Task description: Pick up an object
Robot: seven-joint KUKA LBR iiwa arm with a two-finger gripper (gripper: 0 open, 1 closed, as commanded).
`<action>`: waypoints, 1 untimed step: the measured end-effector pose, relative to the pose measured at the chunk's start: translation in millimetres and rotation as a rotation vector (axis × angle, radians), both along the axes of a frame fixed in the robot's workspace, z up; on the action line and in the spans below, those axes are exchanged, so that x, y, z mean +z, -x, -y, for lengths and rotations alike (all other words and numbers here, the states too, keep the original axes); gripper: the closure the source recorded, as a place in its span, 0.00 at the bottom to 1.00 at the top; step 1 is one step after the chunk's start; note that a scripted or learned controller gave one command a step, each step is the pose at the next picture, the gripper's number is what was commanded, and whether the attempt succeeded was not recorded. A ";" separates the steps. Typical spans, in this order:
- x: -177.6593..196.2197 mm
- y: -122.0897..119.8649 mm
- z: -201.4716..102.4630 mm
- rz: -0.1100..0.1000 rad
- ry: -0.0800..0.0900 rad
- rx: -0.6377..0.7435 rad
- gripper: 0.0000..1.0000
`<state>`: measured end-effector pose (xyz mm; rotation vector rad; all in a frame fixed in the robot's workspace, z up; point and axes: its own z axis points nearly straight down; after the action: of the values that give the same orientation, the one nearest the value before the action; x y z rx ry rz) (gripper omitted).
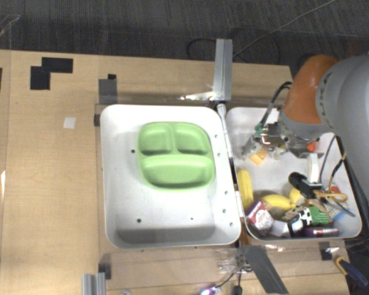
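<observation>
Pincer (265, 141) hanging low in the far half of the right bin (273, 176); spread or pressed together, impossible to tell from this slant. Nothing visibly pinched. Just beside it, a small orange piece (258, 158), perhaps the target. Nearer end crowded with a heap of odds and ends (298, 212), plus a yellow cob (245, 188) along the dividing wall.

Could close on air, or nudge the orange piece aside, small and light as it looks. Could also snag two things at once if sent into the heap, or scrape the bin wall.

Smooth white plastic beneath, probably slippery, so easy sliding. Left bin (120, 183) holding a green tray (175, 154). Pale wooden bench (43, 183) all around, dark carpet (111, 11) beyond.
</observation>
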<state>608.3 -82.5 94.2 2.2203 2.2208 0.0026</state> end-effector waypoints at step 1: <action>10.1 -0.6 -0.9 0.001 0.000 0.006 1.00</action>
<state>608.9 -81.6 104.3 2.2133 2.2271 0.0035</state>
